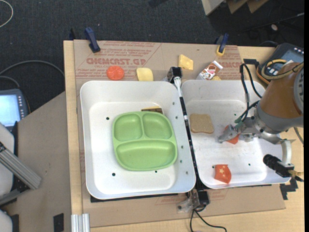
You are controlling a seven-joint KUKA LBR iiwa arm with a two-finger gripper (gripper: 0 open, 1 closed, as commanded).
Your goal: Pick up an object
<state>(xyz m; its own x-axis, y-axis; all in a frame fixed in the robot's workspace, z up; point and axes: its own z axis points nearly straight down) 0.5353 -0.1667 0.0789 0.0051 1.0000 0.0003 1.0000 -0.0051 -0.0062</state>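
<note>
In the right bin (212, 93) my gripper (231, 135) is low near the bin floor, reaching in from the right. A small orange-red object (233, 139) sits right at its tip; I cannot tell whether the fingers are around it. A slice of toast (201, 123) lies to the left of the gripper. A red piece with a yellow star (222, 173) rests near the bin's front edge. The left bin (96, 100) holds a green divided plate (144, 140) with a brown item (151, 110) just behind it.
On the cardboard behind the bins lie an orange disc (115, 72), two yellow pieces (144, 74) (186, 62) and a small printed packet (210, 71). Blue clamps (91, 38) (222, 42) hold the board's back edge. Cables run along the right bin's right side.
</note>
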